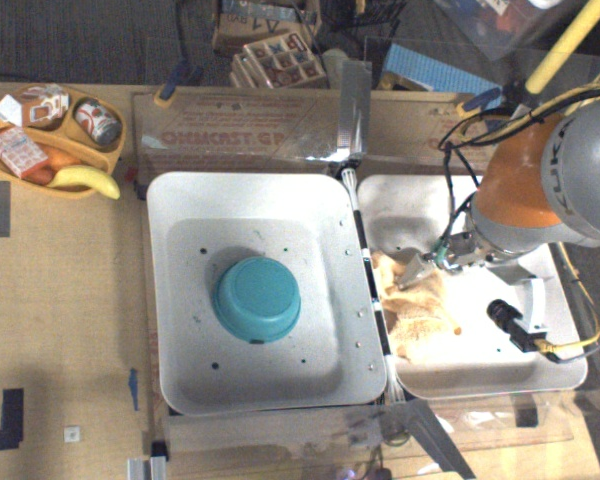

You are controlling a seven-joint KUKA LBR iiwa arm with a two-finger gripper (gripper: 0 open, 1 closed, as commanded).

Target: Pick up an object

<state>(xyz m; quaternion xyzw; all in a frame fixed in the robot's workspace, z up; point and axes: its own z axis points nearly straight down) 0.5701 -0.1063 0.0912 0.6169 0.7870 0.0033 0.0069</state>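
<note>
Cardboard-topped bench (60,298) carries two white bins side by side, with clutter of boxes and cables along the far edge. Left bin (180,208) holds a teal bowl (258,299), upside down, near its centre. Right bin (500,363) holds a crumpled tan cloth (417,310) against its left wall, beside the divider between the bins. Arm (540,183), grey with an orange band, reaches in from the right over the right bin. Gripper (420,261) sits low at the cloth's upper edge, tips pointing left toward it; contact with the cloth cannot be confirmed, and the state of the tool cannot be told. Bowl lies well apart from the gripper, in the other bin. Yellow tray (40,173) with a banana (85,179) and small packets stands at the bench's far left corner.
</note>
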